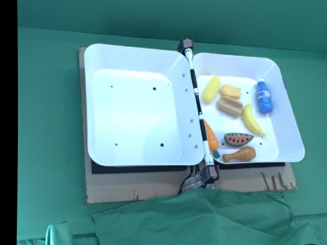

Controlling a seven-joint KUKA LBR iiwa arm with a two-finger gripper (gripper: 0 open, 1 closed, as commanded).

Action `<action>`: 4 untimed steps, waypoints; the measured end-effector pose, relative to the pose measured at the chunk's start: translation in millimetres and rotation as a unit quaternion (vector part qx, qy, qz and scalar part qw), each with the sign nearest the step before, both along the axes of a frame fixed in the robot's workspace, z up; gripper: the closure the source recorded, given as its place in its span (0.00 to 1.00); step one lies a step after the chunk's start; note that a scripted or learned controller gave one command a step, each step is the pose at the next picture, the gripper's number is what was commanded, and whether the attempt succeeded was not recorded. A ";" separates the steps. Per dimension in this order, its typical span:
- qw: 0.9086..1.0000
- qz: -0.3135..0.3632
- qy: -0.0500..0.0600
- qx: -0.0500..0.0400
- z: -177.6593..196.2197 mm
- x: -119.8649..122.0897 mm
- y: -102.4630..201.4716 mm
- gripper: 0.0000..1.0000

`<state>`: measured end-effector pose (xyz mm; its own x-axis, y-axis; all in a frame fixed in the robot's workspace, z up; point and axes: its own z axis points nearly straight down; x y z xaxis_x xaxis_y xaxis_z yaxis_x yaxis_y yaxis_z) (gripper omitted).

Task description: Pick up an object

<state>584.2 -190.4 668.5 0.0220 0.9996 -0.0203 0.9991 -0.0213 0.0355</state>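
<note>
End effector state cannot be told. Right-hand bin (289,131) holds the objects: corn (211,89) and carrot (210,135) beside the divider, bun (229,106), banana (252,120), blue bottle (263,97), watermelon slice (238,139), drumstick (239,155).

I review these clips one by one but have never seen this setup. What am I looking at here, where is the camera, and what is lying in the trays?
This is a single picture from a camera fixed above a bench, looking down at a slant. Two shallow white bins sit side by side on a cardboard sheet over green cloth. The left bin shows bare floor. The right bin holds toy food: a corn cob, a small yellow piece, a hot dog bun, a blue bottle, a banana, a carrot, a watermelon slice and a chicken drumstick. All of them rest in the bin; nothing is lifted.
</note>
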 end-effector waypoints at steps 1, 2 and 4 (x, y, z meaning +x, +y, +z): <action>1.000 -0.002 -0.004 -0.002 14.5 -1.5 -0.9 1.00; 1.000 0.010 0.017 0.009 -41.4 71.1 4.6 1.00; 1.000 0.009 0.015 0.010 -34.3 -18.6 29.5 1.00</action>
